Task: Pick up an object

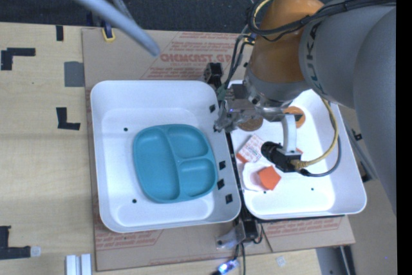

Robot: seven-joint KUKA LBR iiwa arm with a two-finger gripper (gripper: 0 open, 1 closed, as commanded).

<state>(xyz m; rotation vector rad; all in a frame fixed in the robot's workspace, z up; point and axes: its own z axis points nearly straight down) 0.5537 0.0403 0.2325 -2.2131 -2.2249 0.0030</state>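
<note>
**A:** Where is the gripper seen?

**B:** The gripper (230, 118) is seen low over the seam between the two bins, at about 10 o'clock of the right bin (338, 199), under the grey arm (360, 55). Whether the claw is apart or together cannot be told.

**A:** What is laid in the right bin?

**B:** An orange block (268, 178) is found at about 8 o'clock of the bin floor. A red-and-white packet (248, 150) is placed near it, at 11 o'clock from the block and at 5 o'clock from the gripper. A small orange piece (295, 114) is partly hidden by the arm at about 12 o'clock.

**A:** And the left bin (106, 138)?

**B:** A blue divided tray (174, 161) is laid flat near its middle, well apart from the gripper.
</note>
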